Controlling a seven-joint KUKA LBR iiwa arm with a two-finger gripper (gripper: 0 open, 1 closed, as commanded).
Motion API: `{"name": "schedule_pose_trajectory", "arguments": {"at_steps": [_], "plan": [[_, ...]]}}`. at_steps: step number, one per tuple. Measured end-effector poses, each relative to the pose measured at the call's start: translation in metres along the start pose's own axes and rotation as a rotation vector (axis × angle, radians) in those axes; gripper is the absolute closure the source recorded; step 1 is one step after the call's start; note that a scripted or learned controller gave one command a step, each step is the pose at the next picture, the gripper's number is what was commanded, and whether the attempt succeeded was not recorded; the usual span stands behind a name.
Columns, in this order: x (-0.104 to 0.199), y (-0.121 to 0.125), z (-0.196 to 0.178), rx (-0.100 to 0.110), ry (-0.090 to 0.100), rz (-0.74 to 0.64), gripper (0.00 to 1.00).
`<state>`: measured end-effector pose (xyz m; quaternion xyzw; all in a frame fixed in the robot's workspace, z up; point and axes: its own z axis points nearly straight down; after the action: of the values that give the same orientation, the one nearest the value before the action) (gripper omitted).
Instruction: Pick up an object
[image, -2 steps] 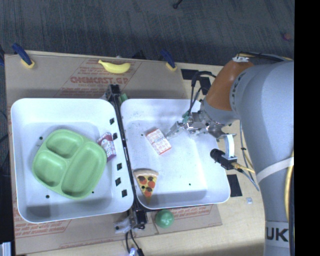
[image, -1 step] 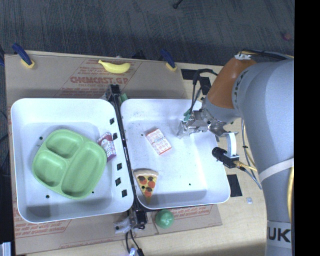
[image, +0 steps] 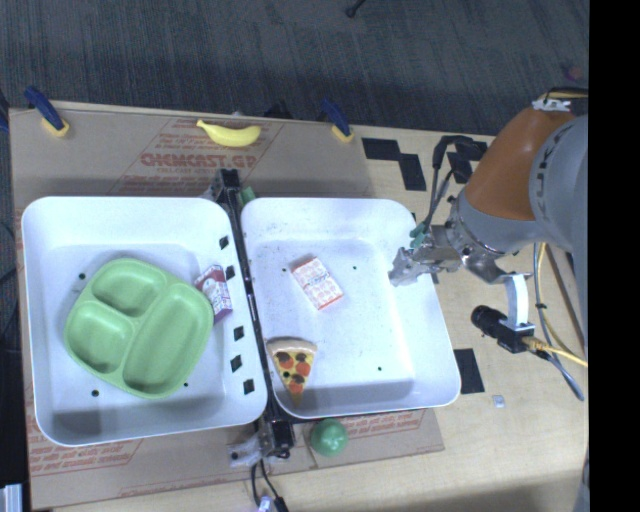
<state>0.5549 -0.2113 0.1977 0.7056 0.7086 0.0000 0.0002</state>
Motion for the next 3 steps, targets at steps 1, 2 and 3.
{"name": "schedule_pose_trajectory", "arguments": {"at_steps": [1, 2, 3], "plan": [[0.000, 0.000, 0.001, 0.002, 0.001, 0.000, 0.00], [0.043, -0.079, 0.076, 0.007, 0.003, -0.003, 0.00], [0.003, -0.012, 0.106, 0.003, 0.001, -0.001, 0.00]]}}
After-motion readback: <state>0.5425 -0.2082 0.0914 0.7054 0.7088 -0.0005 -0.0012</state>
